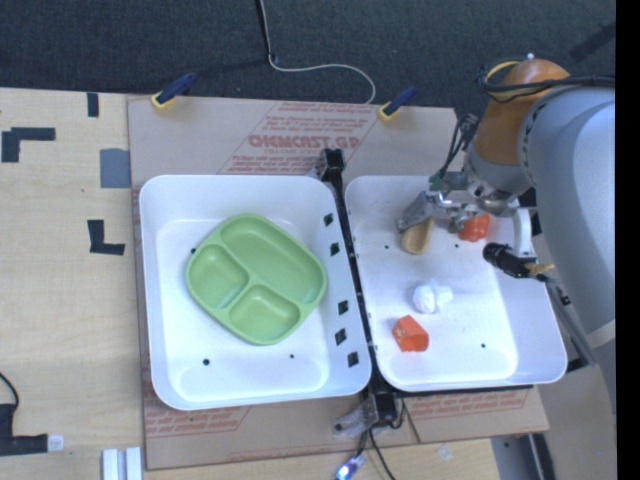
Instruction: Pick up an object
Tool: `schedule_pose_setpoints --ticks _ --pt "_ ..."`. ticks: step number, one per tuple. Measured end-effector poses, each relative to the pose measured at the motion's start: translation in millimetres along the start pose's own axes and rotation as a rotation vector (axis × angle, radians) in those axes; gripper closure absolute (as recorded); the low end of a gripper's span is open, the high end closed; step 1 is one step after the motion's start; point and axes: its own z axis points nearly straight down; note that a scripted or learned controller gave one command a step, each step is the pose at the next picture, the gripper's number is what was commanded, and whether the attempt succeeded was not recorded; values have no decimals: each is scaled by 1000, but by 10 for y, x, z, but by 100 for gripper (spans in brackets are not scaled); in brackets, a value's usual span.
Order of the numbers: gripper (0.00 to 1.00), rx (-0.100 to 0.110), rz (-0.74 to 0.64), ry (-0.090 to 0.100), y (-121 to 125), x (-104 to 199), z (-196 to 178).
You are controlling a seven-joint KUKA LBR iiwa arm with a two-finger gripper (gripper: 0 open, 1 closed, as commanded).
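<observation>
A tan, rounded, bread-like object [416, 235] lay in the upper part of the right shallow white bin [520, 363], directly under the pincer [440, 211], whose metal tips reached down close to it; whether the pincer was released or clenched could not be told, perhaps because the wrist hid the tips. Just right of it sat a small orange-red piece [474, 227]. Lower in that bin lay a crumpled white lump [430, 297] and, near it, an orange-red block [410, 334]. The left white bin [170, 368] held a light green, three-compartment plastic plate [256, 278]. Both bins rested on cardboard [290, 140] atop the wooden counter [60, 298].
</observation>
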Motion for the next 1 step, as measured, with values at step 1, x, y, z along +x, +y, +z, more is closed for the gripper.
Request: schedule_pose_setpoints --ticks 1 --pt "0 4 -5 2 17 332 4"
